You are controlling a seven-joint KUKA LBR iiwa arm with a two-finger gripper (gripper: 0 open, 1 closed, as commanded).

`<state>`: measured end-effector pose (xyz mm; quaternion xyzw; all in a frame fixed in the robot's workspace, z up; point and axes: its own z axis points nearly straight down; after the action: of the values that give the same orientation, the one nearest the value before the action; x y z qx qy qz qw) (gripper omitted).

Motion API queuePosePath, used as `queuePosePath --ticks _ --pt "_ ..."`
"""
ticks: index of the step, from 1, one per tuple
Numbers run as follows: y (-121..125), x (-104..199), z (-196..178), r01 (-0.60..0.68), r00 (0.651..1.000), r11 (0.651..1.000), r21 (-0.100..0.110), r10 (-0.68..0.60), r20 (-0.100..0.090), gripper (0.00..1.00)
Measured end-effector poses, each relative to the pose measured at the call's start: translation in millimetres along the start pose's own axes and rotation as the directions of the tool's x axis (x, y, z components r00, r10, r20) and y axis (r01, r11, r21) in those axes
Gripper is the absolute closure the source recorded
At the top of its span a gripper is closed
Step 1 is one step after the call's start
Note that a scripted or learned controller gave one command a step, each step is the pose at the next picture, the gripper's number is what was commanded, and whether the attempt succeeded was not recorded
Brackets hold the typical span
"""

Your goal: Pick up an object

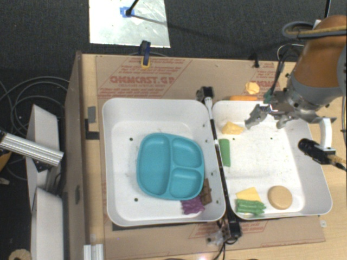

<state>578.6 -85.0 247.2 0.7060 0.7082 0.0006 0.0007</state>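
Nearest, along the front wall of the right-hand shallow white bin (320, 202): a small bunch of green plastic bean pods (250, 206), touching a yellow cheese-like wedge (248, 193) just behind, with a tan round biscuit-shaped piece (280, 197) beside them. Probably tumbled there loose rather than set down with care.

Across the divider, in the left-hand shallow white bin (122, 145): a teal three-compartment plastic plate (171, 166) lying flat and filling most of the floor, with a purple crumpled scrap (191, 206) and a small brown piece (206, 192) wedged between its front right edge and the wall.

Farther back on the right: a green oblong block (224, 152), lying hard against the divider, long axis running front to back.

Behind that, the likeliest target: a small pale-yellow wedge-shaped piece (233, 128), flat on the bin floor near the back left corner, well apart from the wall. Seems slightly longer than deep, long axis roughly side to side across the bin; too small to tell which end is the point.

Just beside and right of it, the two-finger gripper (269, 118), hanging low over the bin with fingers spread and nothing between them. Placed, judging by the pose, to approach that yellow piece; not yet centred over it. A grasp across the short front-to-back width looks the natural choice.

Farthest: an orange carrot-like piece (244, 97) resting on the back rim, long axis along the rim, and another yellow lump (252, 87) on the bench behind.
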Motion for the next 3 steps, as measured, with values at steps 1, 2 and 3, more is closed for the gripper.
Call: queuePosePath --ticks 1,2,3 --pt "4.5 -2.1 164.6 -0.004 1.0 1.0 0.005 0.004 0.001 0.0" --pt "42.5 1.3 157.8 0.002 1.0 1.0 -0.004 -0.002 0.001 0.0" --pt "74.5 -0.8 156.9 0.003 1.0 1.0 -0.004 -0.003 0.0 0.0"
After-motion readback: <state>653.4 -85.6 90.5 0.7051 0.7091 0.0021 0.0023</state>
